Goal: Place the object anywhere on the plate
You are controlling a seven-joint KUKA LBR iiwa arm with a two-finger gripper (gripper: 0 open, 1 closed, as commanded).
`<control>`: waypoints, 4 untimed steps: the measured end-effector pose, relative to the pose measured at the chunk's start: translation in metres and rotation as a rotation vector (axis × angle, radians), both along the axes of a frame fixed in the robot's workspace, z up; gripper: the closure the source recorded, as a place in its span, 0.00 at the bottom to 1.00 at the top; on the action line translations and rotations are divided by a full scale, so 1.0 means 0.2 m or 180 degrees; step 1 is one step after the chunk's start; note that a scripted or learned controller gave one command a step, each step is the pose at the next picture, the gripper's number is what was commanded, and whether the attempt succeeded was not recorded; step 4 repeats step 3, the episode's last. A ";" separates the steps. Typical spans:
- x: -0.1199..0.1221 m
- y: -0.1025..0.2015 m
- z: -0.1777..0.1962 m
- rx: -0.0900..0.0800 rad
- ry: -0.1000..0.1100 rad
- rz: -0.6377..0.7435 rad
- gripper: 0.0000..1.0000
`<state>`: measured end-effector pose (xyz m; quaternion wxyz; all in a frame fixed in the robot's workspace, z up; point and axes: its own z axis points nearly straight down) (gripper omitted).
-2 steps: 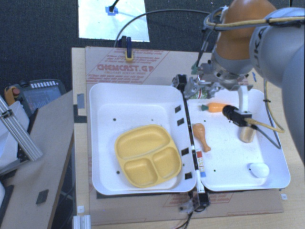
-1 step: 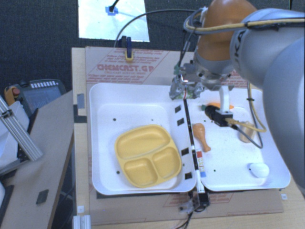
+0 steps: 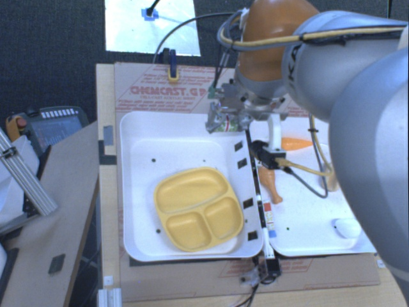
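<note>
1. The yellow plate [image 3: 198, 208] lies in the left bin [image 3: 144, 165], toward its near half. It has three sections, one large and two small, and nothing sits in any of them.
2. The right bin [image 3: 307, 235] holds two orange things: a carrot-like piece [image 3: 296, 144] near the far wall and a longer tan-orange piece [image 3: 271, 184] lying close to the divider between the bins. A small white thing [image 3: 346, 227] rests near that bin's front right corner.
3. The gripper [image 3: 225, 117] hangs over the far edge of the left bin, near the divider. Its working end is hidden among metal parts and cables, so I cannot tell whether it is spread or pinched, or whether it carries anything.
4. Judged from this, the object is not on the plate yet.
5. To do the step well, the gripper should travel toward the near side until it is over the large section, come low before letting go, and keep clear of the raised ridges so the object does not roll off.
</note>
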<state>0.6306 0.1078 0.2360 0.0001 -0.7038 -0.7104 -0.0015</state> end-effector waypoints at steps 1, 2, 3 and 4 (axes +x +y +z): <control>-0.03 0.06 -0.09 -0.0006 0.0009 -0.0010 1.00; 0.01 0.04 -0.11 -0.0008 0.0000 -0.0022 1.00; 0.01 0.04 -0.11 -0.0008 0.0003 -0.0021 0.00; 0.01 0.04 -0.11 -0.0008 0.0003 -0.0021 0.00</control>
